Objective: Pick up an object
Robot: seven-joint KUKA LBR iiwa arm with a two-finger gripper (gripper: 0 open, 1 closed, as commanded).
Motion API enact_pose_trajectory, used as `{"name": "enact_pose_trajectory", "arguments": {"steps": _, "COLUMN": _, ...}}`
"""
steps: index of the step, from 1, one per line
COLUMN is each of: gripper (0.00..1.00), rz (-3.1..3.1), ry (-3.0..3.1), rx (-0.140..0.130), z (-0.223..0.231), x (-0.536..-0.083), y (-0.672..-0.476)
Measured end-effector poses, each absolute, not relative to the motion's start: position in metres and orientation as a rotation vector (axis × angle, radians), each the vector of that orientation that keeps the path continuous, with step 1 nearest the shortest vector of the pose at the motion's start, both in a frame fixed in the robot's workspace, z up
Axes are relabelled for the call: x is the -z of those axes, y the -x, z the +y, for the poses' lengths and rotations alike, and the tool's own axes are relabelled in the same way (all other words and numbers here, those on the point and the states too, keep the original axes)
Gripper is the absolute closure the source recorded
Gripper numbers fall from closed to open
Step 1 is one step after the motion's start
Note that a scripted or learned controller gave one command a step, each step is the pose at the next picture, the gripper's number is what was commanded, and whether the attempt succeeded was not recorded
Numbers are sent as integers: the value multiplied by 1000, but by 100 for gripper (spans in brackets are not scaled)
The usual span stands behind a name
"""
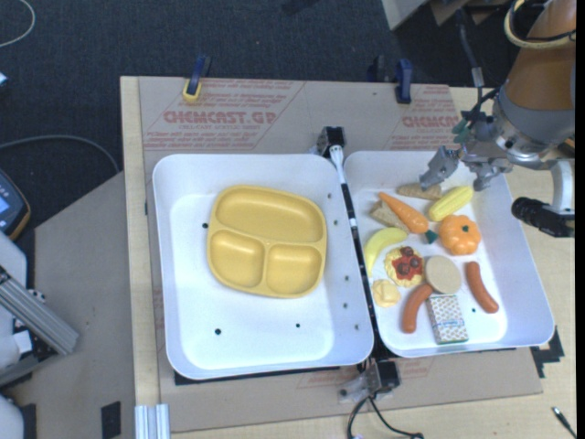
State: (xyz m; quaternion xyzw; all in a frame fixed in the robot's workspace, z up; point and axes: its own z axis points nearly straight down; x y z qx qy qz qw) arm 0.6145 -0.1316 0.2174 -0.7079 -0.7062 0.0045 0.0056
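Nothing is grasped yet: the claw (464, 165), fingers spread apart, hovers over the right bin's (535, 282) far end just above the toy corn cob (452, 200), so next it likely must descend and clench.

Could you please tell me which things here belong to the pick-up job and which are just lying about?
Job:
- gripper
- corn cob
- carrot
- pumpkin
- banana
- two sausages
- right bin

Lying about:
- yellow divided plate
- left bin
- clamps
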Motion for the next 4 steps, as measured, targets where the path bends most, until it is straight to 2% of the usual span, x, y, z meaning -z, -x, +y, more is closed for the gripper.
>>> {"name": "enact_pose_trajectory", "arguments": {"steps": 1, "gripper": 0, "rz": -2222, "ry": 2222, "rx": 1, "z": -131, "x": -227, "y": -617}}
{"name": "enact_pose_trajectory", "arguments": {"steps": 3, "gripper": 0, "rz": -2220, "ry": 2217, "rx": -3, "z": -120, "x": -137, "y": -624}}
{"name": "enact_pose_trajectory", "arguments": {"steps": 4, "gripper": 0, "rz": -2227, "ry": 2230, "rx": 14, "z": -120, "x": -92, "y": -629}}
